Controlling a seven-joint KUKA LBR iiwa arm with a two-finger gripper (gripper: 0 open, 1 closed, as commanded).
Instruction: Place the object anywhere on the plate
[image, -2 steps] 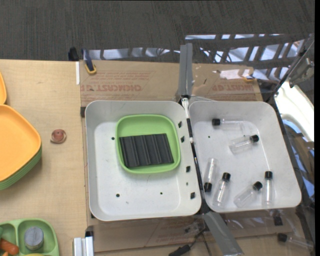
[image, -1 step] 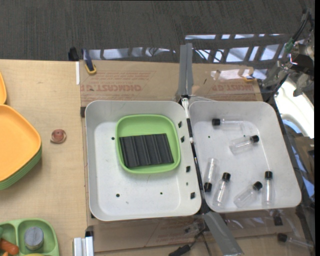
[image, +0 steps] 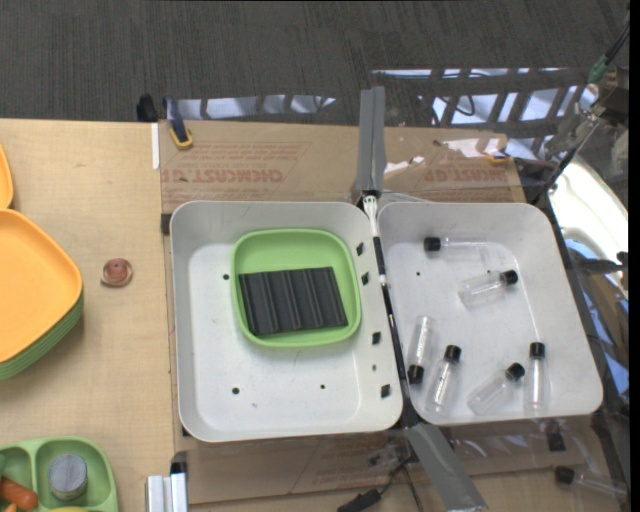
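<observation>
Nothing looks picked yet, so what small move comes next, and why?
Probably bring the arm in over the right bin and lower onto the vial at its upper right. It lies apart from the other vials, and the green plate in the left bin holds just a dark ribbed pad.

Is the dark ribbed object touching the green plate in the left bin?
Touching. The camera view shows the dark ribbed object lying flat inside the green plate, the plate's rim showing all around it and no gap beneath.

orange plates (image: 35, 290) cut off at the left edge, green divided tray (image: 55, 478) cropped at the bottom-left corner (contents too small to tell)
</observation>
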